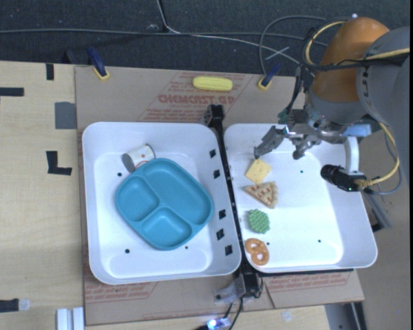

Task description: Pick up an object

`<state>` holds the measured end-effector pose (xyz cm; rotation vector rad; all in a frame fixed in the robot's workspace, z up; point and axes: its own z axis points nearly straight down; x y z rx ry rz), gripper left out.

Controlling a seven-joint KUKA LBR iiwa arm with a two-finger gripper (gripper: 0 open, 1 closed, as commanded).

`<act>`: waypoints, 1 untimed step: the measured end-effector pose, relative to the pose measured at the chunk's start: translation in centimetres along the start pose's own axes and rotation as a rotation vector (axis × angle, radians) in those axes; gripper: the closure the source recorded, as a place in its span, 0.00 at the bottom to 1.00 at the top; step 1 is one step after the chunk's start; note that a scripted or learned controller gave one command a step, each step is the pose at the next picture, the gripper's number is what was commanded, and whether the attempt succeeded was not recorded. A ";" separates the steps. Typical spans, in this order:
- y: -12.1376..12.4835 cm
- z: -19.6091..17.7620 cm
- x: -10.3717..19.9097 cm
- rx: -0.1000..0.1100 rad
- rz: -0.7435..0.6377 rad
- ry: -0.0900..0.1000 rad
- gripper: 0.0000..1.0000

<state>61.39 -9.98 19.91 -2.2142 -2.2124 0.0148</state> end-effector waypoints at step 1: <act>0.3 -0.8 0.0 -0.013 -0.003 -0.001 0.00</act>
